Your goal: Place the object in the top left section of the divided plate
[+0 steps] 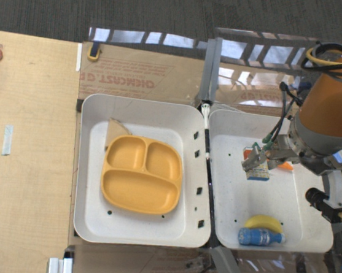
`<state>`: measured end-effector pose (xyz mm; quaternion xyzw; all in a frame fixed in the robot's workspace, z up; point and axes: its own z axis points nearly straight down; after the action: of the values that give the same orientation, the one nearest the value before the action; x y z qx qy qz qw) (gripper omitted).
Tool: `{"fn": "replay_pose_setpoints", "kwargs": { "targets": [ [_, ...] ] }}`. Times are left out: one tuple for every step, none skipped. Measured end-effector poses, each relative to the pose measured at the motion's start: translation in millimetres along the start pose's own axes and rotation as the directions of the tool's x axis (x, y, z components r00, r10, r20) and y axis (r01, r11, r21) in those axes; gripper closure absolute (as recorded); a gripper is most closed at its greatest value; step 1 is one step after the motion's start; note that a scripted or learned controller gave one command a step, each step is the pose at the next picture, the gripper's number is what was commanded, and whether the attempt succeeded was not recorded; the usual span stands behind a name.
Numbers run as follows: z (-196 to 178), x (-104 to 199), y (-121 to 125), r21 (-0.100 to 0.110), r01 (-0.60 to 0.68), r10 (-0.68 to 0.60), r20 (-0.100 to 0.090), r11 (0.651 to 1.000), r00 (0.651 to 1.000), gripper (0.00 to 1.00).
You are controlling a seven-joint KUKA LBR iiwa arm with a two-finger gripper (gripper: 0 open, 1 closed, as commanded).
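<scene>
Left white bin [88, 153]: a tan cardboard scrap [116, 131] lies flat on the floor. Right white bin [222, 225]: a yellow banana-shaped piece [263, 223] touching a blue bottle [259, 237] lying on its side, near the front wall. Behind both bins, a brown cardboard sheet [138, 76] with reversed red print.
</scene>
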<state>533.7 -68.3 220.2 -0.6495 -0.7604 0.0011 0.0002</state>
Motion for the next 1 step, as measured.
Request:
{"fn": "replay_pose_setpoints", "kwargs": {
  "targets": [
    [-38.9, 76.5, 16.0, 0.0, 0.06, -0.06, 0.0, 0.998, 0.998, 1.0]
  ]
}}
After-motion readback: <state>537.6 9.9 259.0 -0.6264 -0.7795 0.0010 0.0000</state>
